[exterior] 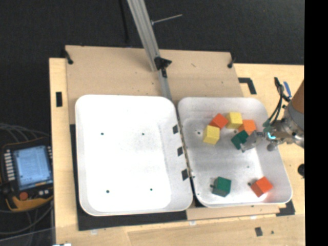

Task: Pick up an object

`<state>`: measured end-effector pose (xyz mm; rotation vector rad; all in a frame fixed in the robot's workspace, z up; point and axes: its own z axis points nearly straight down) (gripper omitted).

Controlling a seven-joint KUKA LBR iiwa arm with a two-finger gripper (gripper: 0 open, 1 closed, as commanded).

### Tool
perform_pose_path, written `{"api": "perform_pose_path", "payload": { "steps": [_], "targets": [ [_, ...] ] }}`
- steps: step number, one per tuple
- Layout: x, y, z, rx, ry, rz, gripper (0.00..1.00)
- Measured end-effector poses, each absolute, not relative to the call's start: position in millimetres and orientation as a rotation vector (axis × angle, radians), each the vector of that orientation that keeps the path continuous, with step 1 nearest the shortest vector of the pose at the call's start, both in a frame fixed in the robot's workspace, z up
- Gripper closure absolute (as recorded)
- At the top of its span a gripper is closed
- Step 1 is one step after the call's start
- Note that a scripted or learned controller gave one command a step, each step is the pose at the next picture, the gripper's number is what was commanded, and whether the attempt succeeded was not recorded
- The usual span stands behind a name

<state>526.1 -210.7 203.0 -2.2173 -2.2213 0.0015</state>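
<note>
Your gripper (254, 141) sits at the frame's right, just beside the dark green wooden cube (239, 139). You cannot tell its jaws' state. Nothing is lifted yet.

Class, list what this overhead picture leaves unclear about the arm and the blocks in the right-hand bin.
- Gripper: small and blurred, camera view; its grip cannot be judged.
- Green block: partly overlapped by the gripper; contact unclear.
- Arm: cut off by the right edge.

2 white bins (128, 155) look like smooth, slightly glossy plastic, the right one (225, 160) scuffed grey. The bench (148, 70) appears matt, pale wood or board. Coloured blocks (211, 135) look matt and painted. A slanted pole (143, 27) looks like dull metal.
</note>
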Motion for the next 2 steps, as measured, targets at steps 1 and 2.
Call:
{"api": "perform_pose_path", "payload": {
  "steps": [1, 2],
  "targets": [
    [527.3, -210.5, 205.6, -2.22, -2.225, -0.002, 0.0],
    [520.5, -208.5, 161.0, -2.221, -2.219, 0.005, 0.0]
  ]
}}
